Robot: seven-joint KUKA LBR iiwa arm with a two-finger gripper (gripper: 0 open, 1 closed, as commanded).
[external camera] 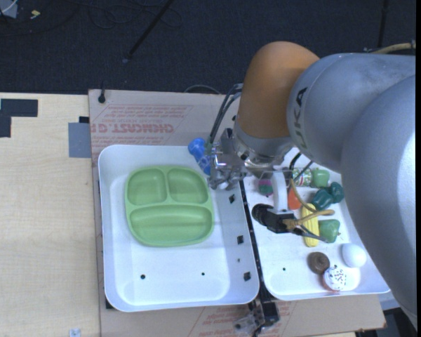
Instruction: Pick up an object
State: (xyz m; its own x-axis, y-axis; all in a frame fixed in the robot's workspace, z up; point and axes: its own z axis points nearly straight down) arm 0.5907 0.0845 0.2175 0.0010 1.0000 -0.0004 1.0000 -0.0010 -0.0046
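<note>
pincer [221, 168]: at the far end of the wall between the two bins; cannot tell how wide it is
small blue plastic toy [199, 152]: touching it, just left
green divided plate [169, 206]: left white bin [119, 272]

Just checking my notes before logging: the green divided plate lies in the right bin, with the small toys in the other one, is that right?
Not quite: the green plate lies in the left bin, as the camera view shows. The small toys are in the other one, the right bin.
</note>
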